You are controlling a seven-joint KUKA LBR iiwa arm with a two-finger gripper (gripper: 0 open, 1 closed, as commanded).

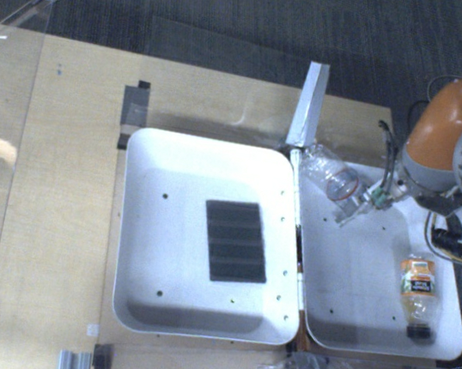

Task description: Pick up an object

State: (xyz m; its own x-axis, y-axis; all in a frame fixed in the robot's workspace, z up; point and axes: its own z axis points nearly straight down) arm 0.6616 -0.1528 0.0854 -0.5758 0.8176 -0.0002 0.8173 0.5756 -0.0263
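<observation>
Camera view, looking down at a slant on a pale wooden surface [47, 194] that carries two shallow white bins side by side.

The left bin [145, 235] holds one thing: a dark ridged rectangular pad [235, 241] lying flat near its middle, slightly turned.

The right bin [355, 277] holds two things. One clear crumpled plastic bottle [329, 179] lies on its side in the far left corner, close to the bin's rim. One small bottle with an orange and yellow label and a dark cap [417, 291] lies near the right wall, towards the near end, well apart from the clear one.

One grey arm with an orange band [449, 123] comes in from the right, above the far right part of the right bin. Its end effector [377, 195] sits low, just beside the clear bottle's right end. Whether its fingers are spread or closed cannot be told, and nothing is plainly seen between them.

One upright grey post [309, 105] stands behind the gap between the bins.
</observation>
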